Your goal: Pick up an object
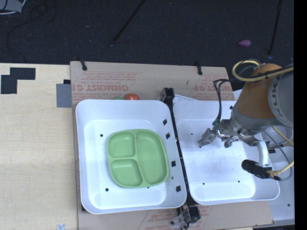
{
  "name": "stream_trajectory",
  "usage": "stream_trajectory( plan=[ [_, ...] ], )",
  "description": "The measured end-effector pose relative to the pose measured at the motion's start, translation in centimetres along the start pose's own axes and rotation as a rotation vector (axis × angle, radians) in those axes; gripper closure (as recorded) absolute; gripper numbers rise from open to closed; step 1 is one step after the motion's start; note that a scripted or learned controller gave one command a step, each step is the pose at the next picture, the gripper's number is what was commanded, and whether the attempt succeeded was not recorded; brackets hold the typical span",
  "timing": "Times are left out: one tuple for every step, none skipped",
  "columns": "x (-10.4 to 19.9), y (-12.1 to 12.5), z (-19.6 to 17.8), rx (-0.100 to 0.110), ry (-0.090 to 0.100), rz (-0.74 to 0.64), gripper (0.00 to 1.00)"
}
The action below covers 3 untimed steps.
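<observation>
A light green plate [136,158] with three compartments lies flat in the left bin [91,128]. My gripper [217,140] hangs low over the right bin [216,181], near its back half and well right of the plate. Its two fingers [206,140] are spread apart and nothing shows between them, so the gripper is open. The grey arm with its orange band [256,97] comes in from the right above it.
A small red-orange object [131,97] lies on the cardboard just behind the left bin's back rim. A black divider [175,147] runs between the two bins. A black cable fitting [256,168] hangs by the right bin's right side.
</observation>
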State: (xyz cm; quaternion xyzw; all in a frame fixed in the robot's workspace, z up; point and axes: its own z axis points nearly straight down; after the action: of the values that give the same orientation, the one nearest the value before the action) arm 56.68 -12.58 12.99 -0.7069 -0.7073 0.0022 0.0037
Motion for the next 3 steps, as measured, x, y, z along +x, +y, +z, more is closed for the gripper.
stream_trajectory(
  plan=[
    [0.1, 0.0, 4.5, -0.004, -0.001, 0.001, 0.0],
    [0.0, 0.0, 3.2, -0.005, -0.001, 0.005, 1.0],
    [0.2, 0.4, -3.0, -0.01, -0.002, 0.0, 1.0]
  ],
)
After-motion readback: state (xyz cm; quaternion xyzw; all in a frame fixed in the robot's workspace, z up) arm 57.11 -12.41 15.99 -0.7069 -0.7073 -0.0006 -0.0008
